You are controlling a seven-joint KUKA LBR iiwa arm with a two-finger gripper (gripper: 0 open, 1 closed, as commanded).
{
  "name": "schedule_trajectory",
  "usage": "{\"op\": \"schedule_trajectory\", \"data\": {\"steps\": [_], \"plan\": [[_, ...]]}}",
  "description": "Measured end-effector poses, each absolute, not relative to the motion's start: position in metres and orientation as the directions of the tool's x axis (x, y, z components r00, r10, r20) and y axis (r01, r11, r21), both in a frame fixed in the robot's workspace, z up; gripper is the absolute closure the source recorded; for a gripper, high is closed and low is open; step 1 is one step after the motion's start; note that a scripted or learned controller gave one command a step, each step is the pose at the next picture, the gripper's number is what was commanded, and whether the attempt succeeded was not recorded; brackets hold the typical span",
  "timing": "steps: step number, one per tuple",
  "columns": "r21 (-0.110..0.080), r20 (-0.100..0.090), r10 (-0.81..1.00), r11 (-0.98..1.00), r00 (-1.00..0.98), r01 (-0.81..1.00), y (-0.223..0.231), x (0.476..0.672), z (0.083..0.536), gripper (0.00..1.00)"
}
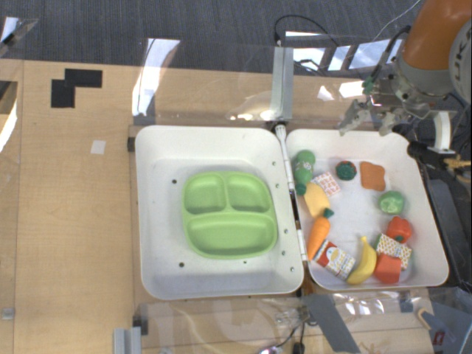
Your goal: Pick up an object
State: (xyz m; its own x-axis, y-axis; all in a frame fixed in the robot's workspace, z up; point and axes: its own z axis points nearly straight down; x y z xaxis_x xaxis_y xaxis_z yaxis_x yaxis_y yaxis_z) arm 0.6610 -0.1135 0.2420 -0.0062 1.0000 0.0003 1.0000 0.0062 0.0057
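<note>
so, banana [363, 261] yellow, curved, btm bin.

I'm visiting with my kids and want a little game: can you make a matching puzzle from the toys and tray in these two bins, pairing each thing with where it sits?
Things:
1. green divided plate
2. banana
3. carrot
4. orange slice of toast

Places:
A. right bin, upper middle
B. left bin, in the middle
C. right bin, near the front edge
D. right bin, close to the wall between the bins

Pairs: 1-B, 2-C, 3-D, 4-A
</note>
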Motion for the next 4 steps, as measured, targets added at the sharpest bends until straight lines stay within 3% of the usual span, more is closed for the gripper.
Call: {"op": "schedule_trajectory", "data": {"steps": [1, 2, 3, 4], "plan": [[0.004, 0.001, 0.998, -0.06, 0.06, 0.998, -0.132, 0.643, 0.242, 0.0], [0.005, -0.009, 0.999, 0.043, -0.043, 0.999, -0.09, 0.629, 0.097, 0.0], [0.014, -0.004, 0.999, 0.043, -0.043, 0.999, -0.086, 0.632, 0.11, 1.0], [0.015, -0.008, 0.999, 0.041, -0.041, 0.999, -0.089, 0.632, 0.11, 0.0]]}}
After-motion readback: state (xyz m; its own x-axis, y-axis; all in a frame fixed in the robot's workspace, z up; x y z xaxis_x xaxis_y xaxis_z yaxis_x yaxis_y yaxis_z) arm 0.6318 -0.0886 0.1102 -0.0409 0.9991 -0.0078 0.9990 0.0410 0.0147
